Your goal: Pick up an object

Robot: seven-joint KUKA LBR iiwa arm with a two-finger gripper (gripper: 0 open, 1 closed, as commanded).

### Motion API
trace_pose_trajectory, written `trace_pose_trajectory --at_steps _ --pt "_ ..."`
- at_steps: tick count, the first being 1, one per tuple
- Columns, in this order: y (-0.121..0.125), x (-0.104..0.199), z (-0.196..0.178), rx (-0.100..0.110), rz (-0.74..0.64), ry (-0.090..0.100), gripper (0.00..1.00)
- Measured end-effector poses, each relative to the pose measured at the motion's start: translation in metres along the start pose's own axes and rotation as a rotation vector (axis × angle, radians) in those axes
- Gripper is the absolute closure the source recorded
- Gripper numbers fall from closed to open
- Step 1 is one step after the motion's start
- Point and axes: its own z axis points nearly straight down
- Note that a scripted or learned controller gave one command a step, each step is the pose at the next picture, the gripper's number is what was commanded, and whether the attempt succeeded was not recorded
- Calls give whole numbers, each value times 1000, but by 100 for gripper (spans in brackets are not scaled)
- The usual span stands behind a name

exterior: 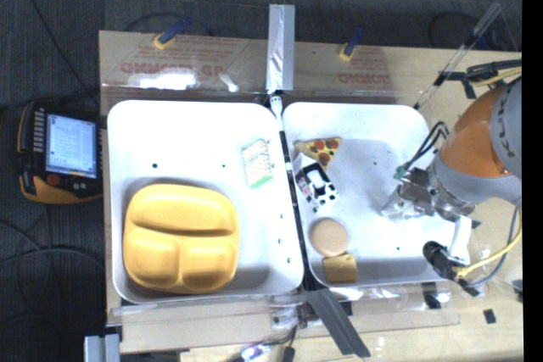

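two bins: you have a left bin [170,119] and a right bin [373,119] side by side on the table [407,64].
nearest pieces: a tan block [340,268] and a round brown disc [329,236] sit near the right bin's front left corner.
likely handling: both look small, light and rigid; you could take the disc across its edges.
fingers: the gripper [405,197] is low at the right bin's right side; i cannot tell its state.
middle: a black-and-white toy [316,186] lies by the divider.
farther: a pizza slice toy [319,148].
left bin: a big yellow loaf-shaped form [180,235] and a green-printed card [257,163].
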Motion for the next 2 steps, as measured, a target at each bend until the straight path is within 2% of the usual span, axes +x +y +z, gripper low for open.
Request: trace_pose_trajectory --at_steps 1,2 --pt "-2 -8 8 1 186 5 100" --pt "-30 9 -8 18 115 -8 100"
